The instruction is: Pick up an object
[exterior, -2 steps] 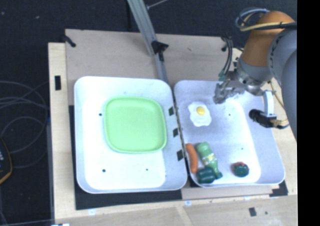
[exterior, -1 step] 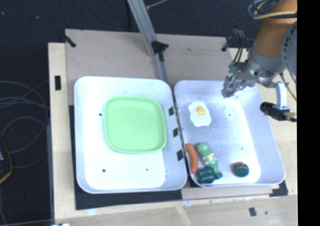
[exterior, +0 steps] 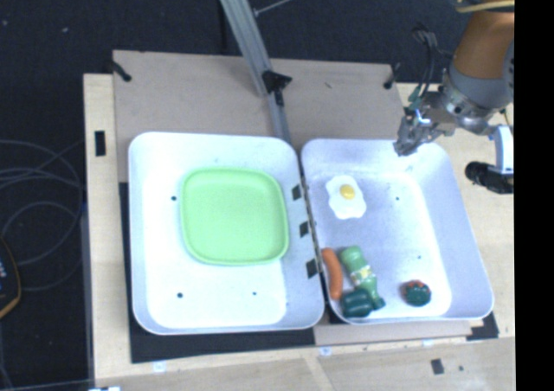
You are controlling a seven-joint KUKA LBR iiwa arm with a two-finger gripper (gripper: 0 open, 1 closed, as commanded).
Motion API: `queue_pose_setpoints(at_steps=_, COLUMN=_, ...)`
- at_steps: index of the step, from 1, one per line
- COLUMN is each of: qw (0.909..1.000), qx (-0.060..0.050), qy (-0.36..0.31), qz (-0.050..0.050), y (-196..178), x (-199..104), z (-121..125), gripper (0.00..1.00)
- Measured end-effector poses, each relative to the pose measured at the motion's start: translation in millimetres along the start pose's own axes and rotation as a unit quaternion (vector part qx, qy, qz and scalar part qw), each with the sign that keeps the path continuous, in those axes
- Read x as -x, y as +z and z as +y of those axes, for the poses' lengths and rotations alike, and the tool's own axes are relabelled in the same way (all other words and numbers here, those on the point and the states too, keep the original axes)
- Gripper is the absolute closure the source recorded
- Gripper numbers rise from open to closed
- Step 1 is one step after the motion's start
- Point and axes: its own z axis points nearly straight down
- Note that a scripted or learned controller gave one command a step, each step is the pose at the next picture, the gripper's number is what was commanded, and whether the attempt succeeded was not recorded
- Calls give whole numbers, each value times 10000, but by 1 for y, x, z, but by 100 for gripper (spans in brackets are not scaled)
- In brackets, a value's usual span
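— Where the left half of the frame is taken first, what is seen?

— A white left bin [exterior: 156,233] is seen on the bench [exterior: 104,208], and a light green square plate [exterior: 234,215] is laid flat in its middle. A slanted grey metal pole [exterior: 245,22] is seen from the top centre of the frame down to the gap between the two bins.

— And right of the centre?

— The white right bin [exterior: 437,225] is set just beside the first. A fried-egg toy [exterior: 346,196] is placed in its upper left part. Along its lower left edge an orange carrot [exterior: 332,272] is laid, and touching it on the right a green toy [exterior: 358,278] with a yellowish patch is found; whether that is one piece or several cannot be told. A small dark green round object with a red spot [exterior: 416,292] is set apart in the lower right corner of that bin.

— Where is the gripper shown?

— The gripper [exterior: 408,144] is seen at the upper right, over the far rim of the right bin, well apart from every toy. It is hung from the grey wrist under the orange band [exterior: 483,39]. Nothing is seen between its fingers, and whether they are spread or pressed together cannot be told.
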Motion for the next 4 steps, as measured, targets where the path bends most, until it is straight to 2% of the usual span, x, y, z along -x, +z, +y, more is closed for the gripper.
queue_pose_setpoints(at_steps=1, qw=10000, qx=-13, qy=-14, qz=6, y=-9, x=-43, z=-18, gripper=100)
queue_pose_setpoints(at_steps=4, qw=10000, qx=-23, qy=-20, qz=7, y=3, x=-194, z=-68, gripper=100)
